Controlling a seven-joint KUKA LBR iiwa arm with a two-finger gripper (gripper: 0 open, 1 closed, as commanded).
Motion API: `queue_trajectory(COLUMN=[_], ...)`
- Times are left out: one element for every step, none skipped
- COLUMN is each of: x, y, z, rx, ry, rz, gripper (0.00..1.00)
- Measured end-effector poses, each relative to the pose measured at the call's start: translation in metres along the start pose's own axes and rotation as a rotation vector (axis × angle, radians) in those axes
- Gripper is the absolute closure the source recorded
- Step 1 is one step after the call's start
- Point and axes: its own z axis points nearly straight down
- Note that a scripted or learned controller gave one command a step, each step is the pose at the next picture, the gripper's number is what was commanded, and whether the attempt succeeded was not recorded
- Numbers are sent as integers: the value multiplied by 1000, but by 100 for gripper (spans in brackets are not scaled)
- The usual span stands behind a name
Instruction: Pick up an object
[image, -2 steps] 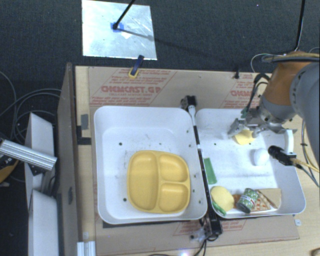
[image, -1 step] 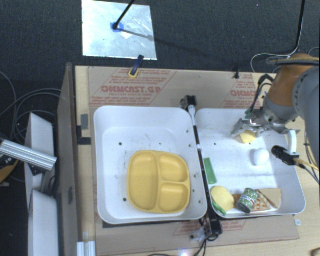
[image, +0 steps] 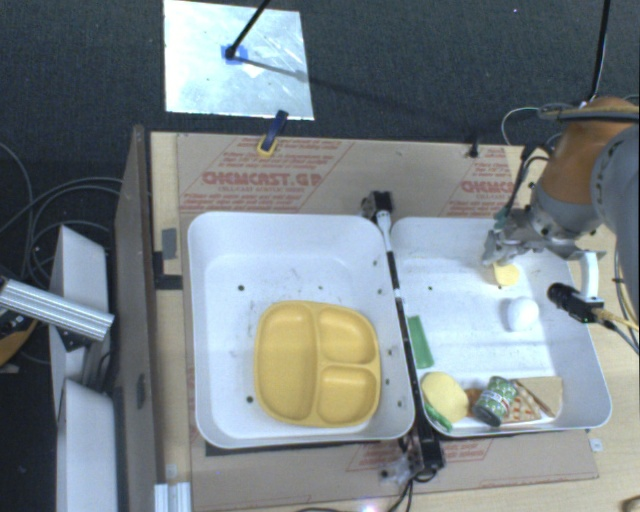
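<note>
Gripper (image: 503, 252) low over the right bin (image: 585, 395), jaw state impossible to tell, small pale yellow object (image: 507, 274) just beneath the fingertips. White ball (image: 521, 313) a little further toward the camera, then yellow lemon-like piece (image: 446, 396) and green can (image: 492, 401). Yellow divided tray (image: 318, 362) farthest, in the left bin (image: 215, 240).

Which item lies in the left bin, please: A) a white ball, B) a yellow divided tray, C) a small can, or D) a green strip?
B: the yellow divided tray rests on the floor of the left bin, while the white ball, green strip and small can all lie in the right bin.
</note>
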Motion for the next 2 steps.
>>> queue_trajectory(x=[20, 33], y=[-45, -79], z=[-87, 15], rx=[13, 9], ry=[6, 5], rz=[3, 0], gripper=[100, 100])
